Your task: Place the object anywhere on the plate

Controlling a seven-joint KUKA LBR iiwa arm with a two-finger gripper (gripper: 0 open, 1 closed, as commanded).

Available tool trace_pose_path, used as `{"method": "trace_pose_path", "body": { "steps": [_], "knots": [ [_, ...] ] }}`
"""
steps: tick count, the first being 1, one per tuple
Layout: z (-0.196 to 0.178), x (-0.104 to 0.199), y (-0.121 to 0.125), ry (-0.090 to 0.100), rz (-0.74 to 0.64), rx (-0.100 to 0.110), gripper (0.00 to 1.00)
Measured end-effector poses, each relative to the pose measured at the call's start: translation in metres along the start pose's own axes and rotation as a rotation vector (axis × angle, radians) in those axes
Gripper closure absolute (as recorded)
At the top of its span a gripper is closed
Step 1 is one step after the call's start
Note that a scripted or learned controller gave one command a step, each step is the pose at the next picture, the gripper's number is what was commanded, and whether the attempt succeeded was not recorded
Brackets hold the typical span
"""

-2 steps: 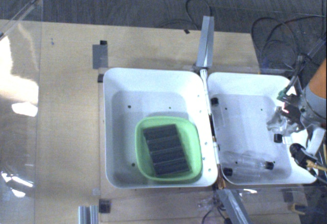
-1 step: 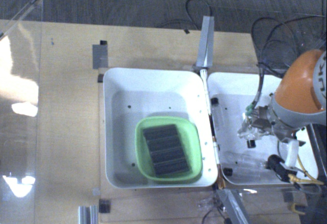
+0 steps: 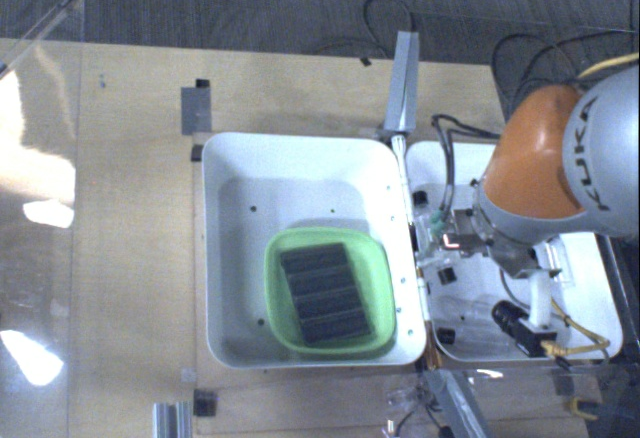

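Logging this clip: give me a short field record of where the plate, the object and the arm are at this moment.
plate: green plate in the left bin, toward its near right corner
object: dark ridged block lying flat on the plate
arm: over the right bin, orange band above the wrist
gripper: under the wrist, finger state not readable
task status: object appears to be already on the plate

Grey arm, orange band, black lettering, yellow cable.
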State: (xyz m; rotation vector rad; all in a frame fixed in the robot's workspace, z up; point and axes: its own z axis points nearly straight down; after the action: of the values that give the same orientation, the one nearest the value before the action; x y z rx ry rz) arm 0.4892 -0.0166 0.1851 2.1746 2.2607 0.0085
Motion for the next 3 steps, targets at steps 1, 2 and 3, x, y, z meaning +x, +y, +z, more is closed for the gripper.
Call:
{"method": "trace_pose_path", "body": {
  "steps": [1,2,3],
  "knots": [
    [0.000,0.000,0.000,0.000,0.000,0.000,0.00],
    [-0.011,0.000,0.003,0.000,-0.003,-0.006,1.00],
    [0.000,0.056,0.001,0.001,-0.158,0.003,1.00]
  ]
}}
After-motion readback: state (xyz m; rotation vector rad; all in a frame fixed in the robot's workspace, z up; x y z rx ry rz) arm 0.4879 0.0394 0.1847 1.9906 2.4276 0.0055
